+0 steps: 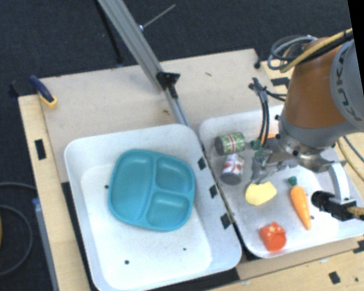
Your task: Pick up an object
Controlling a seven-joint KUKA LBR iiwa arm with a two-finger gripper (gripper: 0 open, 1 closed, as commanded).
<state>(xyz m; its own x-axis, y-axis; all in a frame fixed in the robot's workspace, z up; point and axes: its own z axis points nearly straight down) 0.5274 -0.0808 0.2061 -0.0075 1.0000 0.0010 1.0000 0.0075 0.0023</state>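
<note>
Over the right-hand bin [256, 250] I see the arm [319, 93] reaching in from the right, with its gripper [263, 165] low above the bin's middle. I cannot tell how far the fingers are parted, and I see nothing between them. A yellow lemon-shaped piece [261, 193] lies just below the gripper. An orange carrot [301, 207] lies to its right, pointing down the bin, and a red pepper-like piece [273, 236] lies near the bin's lower edge. A green-labelled can [230, 143] lies on its side at the upper left of this bin, with a small grey and red item [231, 168] just beneath it. Left of these, I see the other bin [107, 273] carrying a blue divided plate [151, 190], set at an angle
</note>
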